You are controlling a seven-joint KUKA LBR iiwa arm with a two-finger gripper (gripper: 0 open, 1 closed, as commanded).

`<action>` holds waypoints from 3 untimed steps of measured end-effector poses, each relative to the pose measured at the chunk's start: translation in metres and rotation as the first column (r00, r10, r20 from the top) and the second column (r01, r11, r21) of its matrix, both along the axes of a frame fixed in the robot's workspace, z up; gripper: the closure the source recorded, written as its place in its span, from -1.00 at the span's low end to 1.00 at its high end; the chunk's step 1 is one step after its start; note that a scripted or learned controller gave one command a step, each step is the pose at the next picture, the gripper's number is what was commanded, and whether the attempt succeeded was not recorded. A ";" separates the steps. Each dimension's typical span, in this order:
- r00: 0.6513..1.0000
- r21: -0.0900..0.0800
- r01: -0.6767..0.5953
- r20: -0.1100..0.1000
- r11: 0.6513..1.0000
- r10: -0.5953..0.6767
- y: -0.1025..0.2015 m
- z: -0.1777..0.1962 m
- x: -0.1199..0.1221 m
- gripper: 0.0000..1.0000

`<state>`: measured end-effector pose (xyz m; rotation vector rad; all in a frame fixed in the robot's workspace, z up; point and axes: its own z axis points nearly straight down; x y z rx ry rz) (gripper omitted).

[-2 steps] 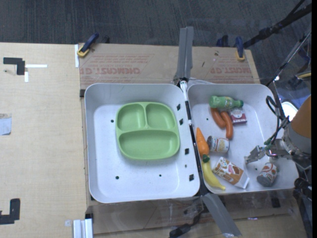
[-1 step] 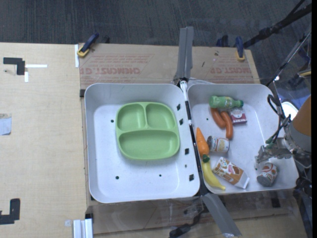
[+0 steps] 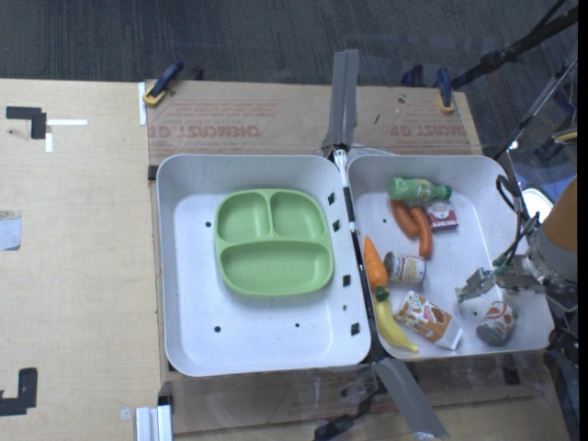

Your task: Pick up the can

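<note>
1. Currently the gripper (image 3: 478, 286) hovers lower right in the right bin (image 3: 478, 168); fingers look parted, nothing between them.
2. Can (image 3: 405, 268) lies centre-left of that bin, just beside the carrot (image 3: 375, 263), well apart from the gripper.
3. Risk: carrot, banana (image 3: 392, 326) and juice carton (image 3: 427, 320) crowd it; fingers may snag neighbours, or the can rolls.
4. Cardboard print, upper frame, reads upside down; can label illegible.

Dark carpet floor (image 3: 230, 21); light wood bench (image 3: 73, 274); cardboard sheet (image 3: 276, 118).
</note>
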<state>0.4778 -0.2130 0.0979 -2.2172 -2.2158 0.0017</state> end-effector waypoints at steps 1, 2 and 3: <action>1.000 0.000 0.000 0.000 1.000 0.000 0.000 0.000 0.000 -1.00; 1.000 0.000 0.000 0.000 1.000 0.000 0.000 0.000 0.000 -1.00; 1.000 0.000 0.000 0.000 1.000 0.000 0.000 0.000 0.000 -1.00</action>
